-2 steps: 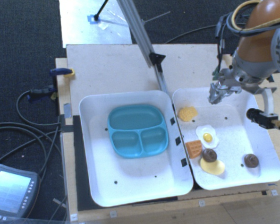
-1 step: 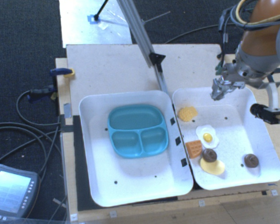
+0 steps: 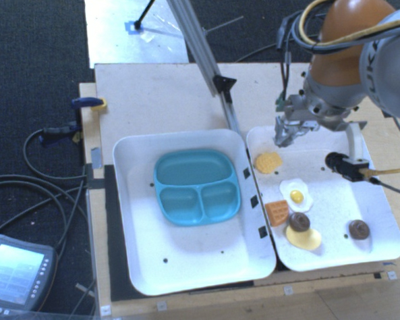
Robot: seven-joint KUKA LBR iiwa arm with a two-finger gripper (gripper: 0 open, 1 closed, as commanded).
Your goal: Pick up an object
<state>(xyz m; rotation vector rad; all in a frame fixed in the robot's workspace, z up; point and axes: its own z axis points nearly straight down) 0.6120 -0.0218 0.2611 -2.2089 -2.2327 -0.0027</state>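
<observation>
Gripper (image 3: 284,136) hung at upper right of the frame, just above a round yellow cookie (image 3: 268,162); whether it was open I cannot tell.

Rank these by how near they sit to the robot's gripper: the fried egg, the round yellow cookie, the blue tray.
From the gripper:
1. Round yellow cookie, just below it in the right bin.
2. Fried egg, mid right bin.
3. Blue tray, in the left bin.

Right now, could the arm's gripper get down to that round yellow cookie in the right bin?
Probably yes. The gripper hangs just above and right of the cookie, nothing lies between them, and the fried egg sits apart from it.
</observation>
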